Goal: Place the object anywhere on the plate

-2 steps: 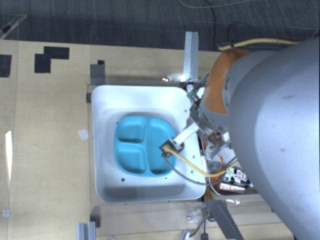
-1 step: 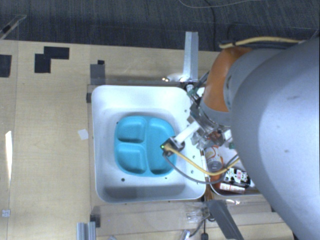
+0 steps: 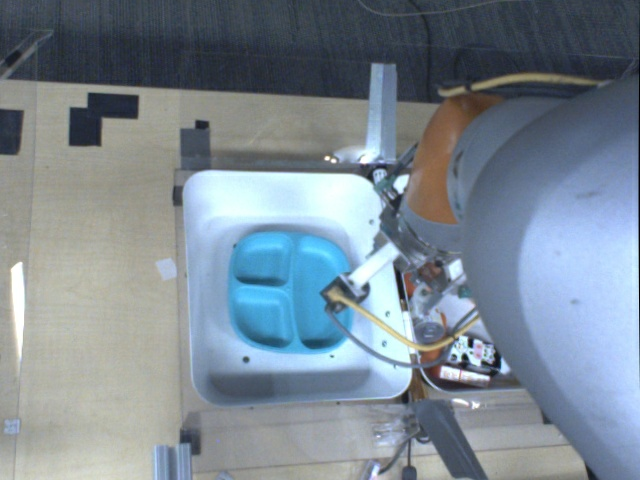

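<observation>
White bin (image 3: pixel 205 228) holds blue plate (image 3: pixel 285 288) — gripper (image 3: pixel 432 313) beside bin, cannot tell its opening.

Dark carpet (image 3: pixel 200 8), probably ribbed, along top; pale wood bench (image 3: pixel 90 298) below; black patches (image 3: pixel 100 116) upper left.

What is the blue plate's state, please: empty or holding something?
Empty where visible: the blue plate sits in the left bin with bare compartments, though its lower right edge is hidden.

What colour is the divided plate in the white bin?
Light blue; the plate shows best in the camera view.
</observation>
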You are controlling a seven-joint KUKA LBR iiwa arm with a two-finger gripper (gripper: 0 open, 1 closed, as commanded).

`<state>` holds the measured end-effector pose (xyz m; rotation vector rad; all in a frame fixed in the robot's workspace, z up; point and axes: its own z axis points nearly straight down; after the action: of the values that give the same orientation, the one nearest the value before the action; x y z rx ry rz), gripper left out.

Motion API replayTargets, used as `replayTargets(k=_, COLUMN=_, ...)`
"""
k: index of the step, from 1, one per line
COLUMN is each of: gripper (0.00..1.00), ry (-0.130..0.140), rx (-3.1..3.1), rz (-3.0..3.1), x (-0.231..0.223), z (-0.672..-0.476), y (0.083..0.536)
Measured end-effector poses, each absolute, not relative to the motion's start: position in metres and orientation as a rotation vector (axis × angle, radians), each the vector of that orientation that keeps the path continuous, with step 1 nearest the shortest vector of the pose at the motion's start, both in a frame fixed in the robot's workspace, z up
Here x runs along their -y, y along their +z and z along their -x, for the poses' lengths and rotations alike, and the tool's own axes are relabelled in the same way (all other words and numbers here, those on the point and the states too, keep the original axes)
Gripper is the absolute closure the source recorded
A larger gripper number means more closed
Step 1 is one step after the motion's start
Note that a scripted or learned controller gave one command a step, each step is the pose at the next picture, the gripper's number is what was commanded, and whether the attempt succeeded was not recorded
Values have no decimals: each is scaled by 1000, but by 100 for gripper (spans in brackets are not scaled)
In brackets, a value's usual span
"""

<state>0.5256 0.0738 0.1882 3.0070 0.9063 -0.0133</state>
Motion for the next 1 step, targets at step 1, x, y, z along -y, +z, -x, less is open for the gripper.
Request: replayTargets(k=1, gripper=0, ry=-5, rx=-1219, rz=-2896, x=-89, z=-488, y=199)
